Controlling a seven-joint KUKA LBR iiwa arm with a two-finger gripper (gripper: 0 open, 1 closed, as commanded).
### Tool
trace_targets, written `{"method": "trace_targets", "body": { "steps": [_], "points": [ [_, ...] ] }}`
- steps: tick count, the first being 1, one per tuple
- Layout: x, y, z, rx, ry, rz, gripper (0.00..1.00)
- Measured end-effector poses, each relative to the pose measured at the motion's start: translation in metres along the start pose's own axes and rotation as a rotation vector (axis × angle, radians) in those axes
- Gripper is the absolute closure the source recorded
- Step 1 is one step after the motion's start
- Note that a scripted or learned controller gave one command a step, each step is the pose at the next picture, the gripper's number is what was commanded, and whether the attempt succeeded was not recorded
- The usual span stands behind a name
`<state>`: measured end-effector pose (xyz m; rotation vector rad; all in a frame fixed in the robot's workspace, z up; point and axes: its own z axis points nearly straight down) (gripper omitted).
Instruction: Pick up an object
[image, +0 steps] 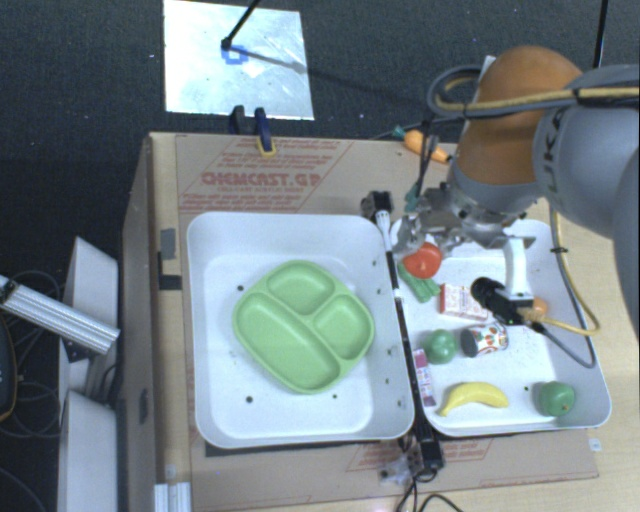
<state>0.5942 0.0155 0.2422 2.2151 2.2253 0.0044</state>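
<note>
Brown cardboard covers the bench (260, 175) under two shallow white plastic bins. From the right, the grey arm (590, 150) with its glossy orange band bends down over the right-hand bin (585, 395), the gripper (425, 240) low at that bin's back-left corner; whether it is open or closed I cannot tell. Just below the gripper lies a smooth red round toy (423, 262). Near the right bin's front edge lies a curved yellow banana (473, 397). Left of that bin, a pale green three-compartment plate (303, 325) rests in the other bin (215, 400).

Open floor around green divided plate (303, 325) in left bin (215, 300); right bin (585, 395) crowded with toys.
</note>
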Motion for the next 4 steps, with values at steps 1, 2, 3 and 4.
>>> {"method": "trace_targets", "body": {
  "steps": [1,2,3,4],
  "points": [
    [0.023,-0.077,-0.016,0.003,0.000,0.000,1.00],
    [-0.031,-0.057,-0.025,0.001,-0.001,0.004,1.00],
    [0.020,-0.093,-0.010,0.003,0.000,0.001,1.00],
    [0.080,-0.095,0.000,0.003,0.000,0.001,1.00]
  ]
}}
